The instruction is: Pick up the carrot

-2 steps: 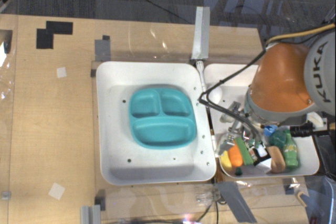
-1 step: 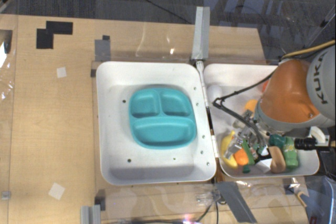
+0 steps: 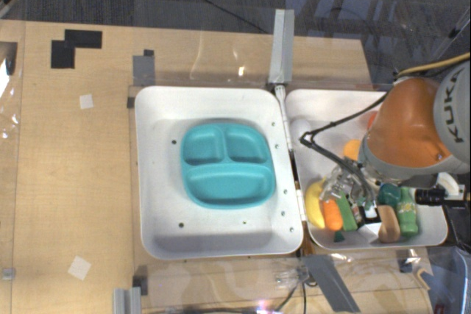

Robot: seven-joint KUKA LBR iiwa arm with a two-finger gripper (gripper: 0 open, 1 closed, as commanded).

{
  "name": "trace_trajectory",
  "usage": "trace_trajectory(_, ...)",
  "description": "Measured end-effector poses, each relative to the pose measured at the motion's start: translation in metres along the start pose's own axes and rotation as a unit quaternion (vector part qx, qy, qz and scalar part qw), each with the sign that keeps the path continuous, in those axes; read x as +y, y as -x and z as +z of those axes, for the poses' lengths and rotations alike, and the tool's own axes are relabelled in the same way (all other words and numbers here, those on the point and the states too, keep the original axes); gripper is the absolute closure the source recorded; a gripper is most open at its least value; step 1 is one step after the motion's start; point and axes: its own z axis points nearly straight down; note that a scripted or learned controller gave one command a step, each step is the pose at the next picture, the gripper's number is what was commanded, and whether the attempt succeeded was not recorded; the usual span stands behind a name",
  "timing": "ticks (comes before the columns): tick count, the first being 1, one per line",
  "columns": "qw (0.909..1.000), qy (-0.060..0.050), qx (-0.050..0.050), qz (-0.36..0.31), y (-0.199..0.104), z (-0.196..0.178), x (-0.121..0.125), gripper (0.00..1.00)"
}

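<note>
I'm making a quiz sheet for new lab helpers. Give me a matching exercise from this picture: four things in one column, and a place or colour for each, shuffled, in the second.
Things:
1. divided plate
2. carrot
3. yellow fruit
4. arm's orange band

Descriptions:
A. over the right bin, above the tool
B. teal, in the middle of the left bin
C. at the right bin's left wall, pale yellow
D. orange, lying just right of the yellow fruit

Pairs: 1-B, 2-D, 3-C, 4-A
</note>
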Motion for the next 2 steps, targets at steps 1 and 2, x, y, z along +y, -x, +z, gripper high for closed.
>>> trace_trajectory(1, 1.0, -0.001, 0.0, 0.001, 0.0, 0.0, -0.001, 0.0)
trace_trajectory(2, 0.9998, -0.007, 0.005, 0.02, -0.003, 0.027, -0.018, 0.0)
